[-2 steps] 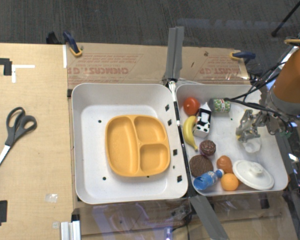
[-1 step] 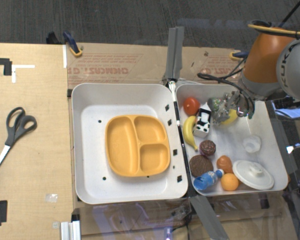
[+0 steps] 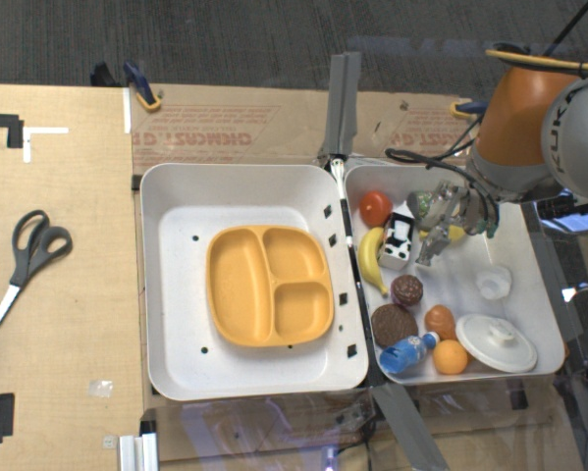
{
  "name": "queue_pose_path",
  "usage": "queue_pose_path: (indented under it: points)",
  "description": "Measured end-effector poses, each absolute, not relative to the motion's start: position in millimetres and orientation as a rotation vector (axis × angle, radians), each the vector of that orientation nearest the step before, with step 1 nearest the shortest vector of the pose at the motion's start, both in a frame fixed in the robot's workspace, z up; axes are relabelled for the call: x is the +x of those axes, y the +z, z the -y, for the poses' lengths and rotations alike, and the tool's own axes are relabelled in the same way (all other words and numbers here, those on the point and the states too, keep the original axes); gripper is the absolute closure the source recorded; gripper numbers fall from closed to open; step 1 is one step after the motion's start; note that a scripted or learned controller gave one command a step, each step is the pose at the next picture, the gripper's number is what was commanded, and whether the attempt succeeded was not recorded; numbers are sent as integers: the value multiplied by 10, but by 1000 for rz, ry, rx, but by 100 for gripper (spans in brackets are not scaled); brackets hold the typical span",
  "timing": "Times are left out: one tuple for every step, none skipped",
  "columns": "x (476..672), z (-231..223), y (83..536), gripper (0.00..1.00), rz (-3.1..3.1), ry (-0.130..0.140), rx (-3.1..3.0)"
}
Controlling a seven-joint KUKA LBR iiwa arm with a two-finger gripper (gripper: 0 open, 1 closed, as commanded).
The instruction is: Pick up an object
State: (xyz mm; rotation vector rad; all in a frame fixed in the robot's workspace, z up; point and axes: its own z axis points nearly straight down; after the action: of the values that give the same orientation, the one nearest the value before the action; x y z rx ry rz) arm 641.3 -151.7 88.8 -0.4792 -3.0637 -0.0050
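**Gripper poised over the cluttered right bin, nothing yet lifted**

The nearest candidates lay in the right bin [image 3: 539, 292]: a black-and-white box [image 3: 398, 239] and a banana [image 3: 372, 259] just beside it, with a red tomato-like ball [image 3: 375, 206] behind them. Further forward sat two brown round things [image 3: 396, 320], an orange [image 3: 452, 357], a blue bottle [image 3: 403, 355] on its side and a white lid [image 3: 497, 340]. The gripper [image 3: 437, 226] hung low just to the right of the box, its fingers apparently slightly spread with nothing seen between them.

The step looked like the approach before a grasp. The next move seemingly called for settling the fingers squarely around one item, probably the box or the banana, without nudging its neighbours.

The left bin [image 3: 166, 292] held a yellow divided plate [image 3: 270, 285]. Scissors [image 3: 26, 253] lay on the bench well apart. The cardboard [image 3: 225, 130] behind the bins bore red print, seen reversed and not surely readable; the box's markings were too small to read.
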Motion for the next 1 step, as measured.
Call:
queue_pose_path:
  points:
    - [6310,2217,884,0,3101,-7,-295]
